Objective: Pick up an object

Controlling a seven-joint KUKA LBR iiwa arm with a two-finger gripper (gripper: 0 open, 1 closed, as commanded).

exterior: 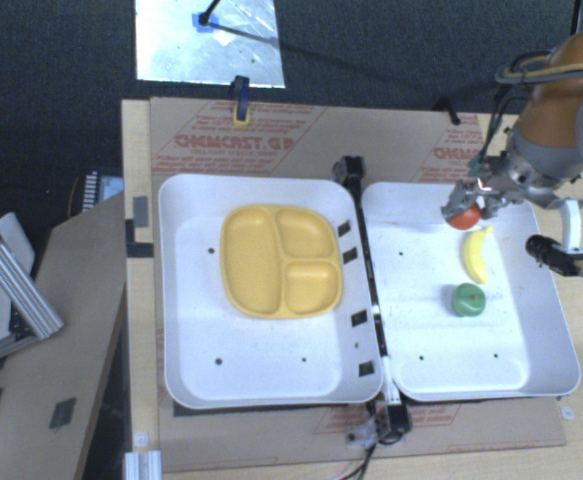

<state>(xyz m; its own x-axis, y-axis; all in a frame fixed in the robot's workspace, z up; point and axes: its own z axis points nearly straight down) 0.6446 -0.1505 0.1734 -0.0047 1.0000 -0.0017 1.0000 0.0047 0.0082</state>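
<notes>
Gripper: positioned over upper part of right bin, at or just above a small red-orange object. Finger state: cannot tell, since tool body and object merge at this angle. Contact vs. hover also not resolvable. No confirmed hold.

Red-orange object: directly under gripper tip, rounded, prob. toy fruit. Judged light, rigid, smooth skin; likely to roll or squirt out if pinched off-centre. Best hold: across widest part, from above.

Banana: just below and slightly right of gripper, near the red object but contact between the two not clear. Lies roughly lengthwise away from the tip. Judged light, stiff plastic, curved. Rec. grasp across the narrow width at mid-length, not along the curve.

Green object: further below gripper, just beyond banana's lower end, apart from bin walls. Round, apple-like, dimple on top. Judged light and slippery; take across the middle.

Yellow tray: well left of gripper, in left bin, three compartments, flat on floor. Judged stiff, low profile, only the rim offers purchase; poor candidate.

Arm: enters from right, orange band above wrist.

Assessment: red-orange object is the nearest target. Pick not yet verified.
</notes>
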